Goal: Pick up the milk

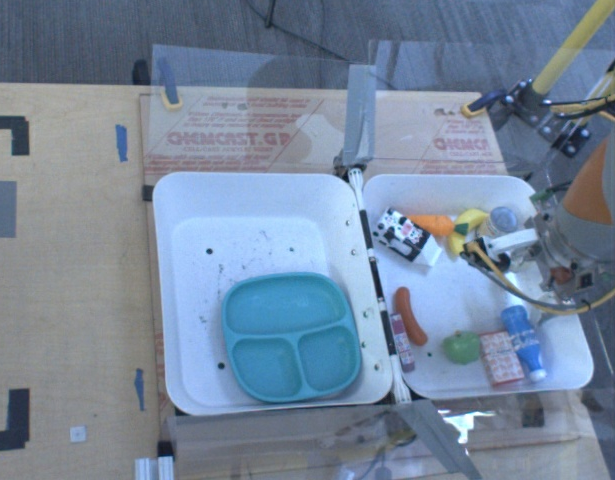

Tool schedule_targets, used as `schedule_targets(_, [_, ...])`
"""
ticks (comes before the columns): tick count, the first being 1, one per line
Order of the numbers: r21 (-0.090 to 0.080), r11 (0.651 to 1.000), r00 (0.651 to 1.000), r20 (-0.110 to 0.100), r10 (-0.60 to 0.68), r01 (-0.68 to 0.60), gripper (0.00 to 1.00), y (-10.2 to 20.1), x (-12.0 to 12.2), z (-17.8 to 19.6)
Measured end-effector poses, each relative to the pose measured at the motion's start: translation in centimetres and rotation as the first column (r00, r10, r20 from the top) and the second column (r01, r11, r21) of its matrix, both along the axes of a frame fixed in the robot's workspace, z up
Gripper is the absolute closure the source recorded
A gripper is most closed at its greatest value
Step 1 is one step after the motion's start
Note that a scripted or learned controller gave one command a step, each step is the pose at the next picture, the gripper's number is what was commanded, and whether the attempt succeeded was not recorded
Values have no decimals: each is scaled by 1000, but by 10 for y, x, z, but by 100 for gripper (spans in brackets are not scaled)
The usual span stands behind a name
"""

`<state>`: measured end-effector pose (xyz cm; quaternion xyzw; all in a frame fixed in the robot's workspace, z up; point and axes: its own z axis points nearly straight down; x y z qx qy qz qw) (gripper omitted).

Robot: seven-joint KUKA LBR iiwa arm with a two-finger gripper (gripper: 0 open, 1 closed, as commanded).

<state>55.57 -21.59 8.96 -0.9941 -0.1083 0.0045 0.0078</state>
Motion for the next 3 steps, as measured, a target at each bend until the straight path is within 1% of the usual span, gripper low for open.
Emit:
schedule_targets(1, [-13, 1000, 1000, 6, -9, 10, 0, 14, 90, 101])
schedule_targets(2, [-14, 983, 983, 7, 184, -184, 0, 20, 102, 200])
schedule_targets(3, [-12, 981, 981, 5, 194, -194, 0, 37, 44, 199])
